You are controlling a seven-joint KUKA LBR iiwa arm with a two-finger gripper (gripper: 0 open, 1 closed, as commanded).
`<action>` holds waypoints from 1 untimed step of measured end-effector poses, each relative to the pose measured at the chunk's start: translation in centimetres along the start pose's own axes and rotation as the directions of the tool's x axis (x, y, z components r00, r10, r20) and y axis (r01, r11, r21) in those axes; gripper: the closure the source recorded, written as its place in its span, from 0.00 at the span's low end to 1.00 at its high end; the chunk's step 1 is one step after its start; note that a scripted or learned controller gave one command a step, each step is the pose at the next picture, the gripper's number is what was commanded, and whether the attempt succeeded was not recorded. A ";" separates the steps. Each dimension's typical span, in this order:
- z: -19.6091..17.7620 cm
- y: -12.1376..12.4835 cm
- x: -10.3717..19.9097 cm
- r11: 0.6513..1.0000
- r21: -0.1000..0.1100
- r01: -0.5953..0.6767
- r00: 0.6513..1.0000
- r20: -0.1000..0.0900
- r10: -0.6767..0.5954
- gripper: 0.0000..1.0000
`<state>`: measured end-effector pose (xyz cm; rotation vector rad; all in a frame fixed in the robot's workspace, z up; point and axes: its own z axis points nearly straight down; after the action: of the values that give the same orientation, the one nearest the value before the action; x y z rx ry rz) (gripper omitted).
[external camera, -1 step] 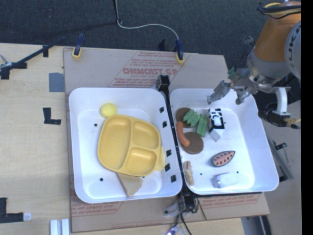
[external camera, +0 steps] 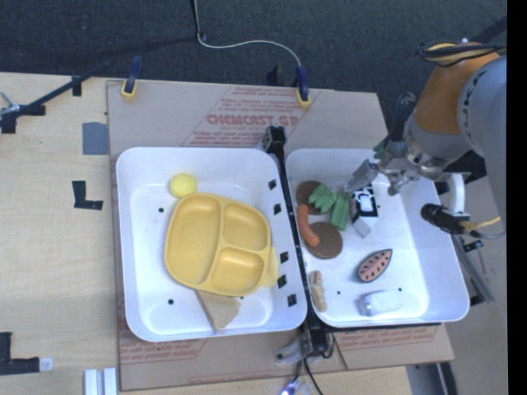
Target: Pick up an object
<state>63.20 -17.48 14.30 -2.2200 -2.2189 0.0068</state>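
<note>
Green leafy toy (external camera: 332, 203) in right bin (external camera: 436, 253)

- Two white bins: left bin (external camera: 132, 220), right bin (external camera: 428, 253).
- One yellow divided tray (external camera: 218, 245).
- One small yellow ball (external camera: 183, 186).
- One tan wedge (external camera: 218, 309) under the tray's near edge.
- One orange sausage (external camera: 309, 225).
- One green leafy piece (external camera: 333, 204).
- Two brown discs (external camera: 326, 242).
- One orange oval piece (external camera: 375, 265).
- One pale capsule-shaped piece (external camera: 379, 303).
- One tan stick (external camera: 317, 290).
</note>
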 end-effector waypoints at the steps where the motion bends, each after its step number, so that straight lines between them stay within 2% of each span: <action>1: 6.1 -1.2 1.2 1.000 -0.005 0.000 1.000 0.001 0.000 0.00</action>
<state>61.96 -16.30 8.25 -2.2228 -2.2218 0.0017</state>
